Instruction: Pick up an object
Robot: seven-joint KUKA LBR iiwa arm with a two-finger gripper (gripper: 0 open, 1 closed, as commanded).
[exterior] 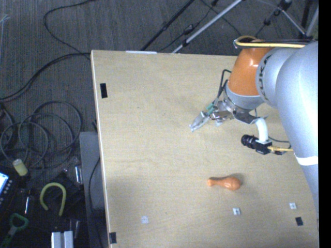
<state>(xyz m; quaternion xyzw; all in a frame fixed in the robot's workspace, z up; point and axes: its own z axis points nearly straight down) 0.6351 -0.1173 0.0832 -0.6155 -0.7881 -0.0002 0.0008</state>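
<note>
An orange, pear-shaped object lies on its side on the light wooden benchtop, toward the lower right, with its narrow end pointing left. The gripper hangs above the bench's middle right, pointing down and to the left, up and to the left of the orange object and well apart from it. Nothing shows at its tip. The grey arm with its orange band comes in from the right.
A black fitting with a cable juts from the wrist above the bench. Small tags dot the surface: a black one at the upper left and white ones near the front. Cables and tools lie on the floor beyond the bench's left edge.
</note>
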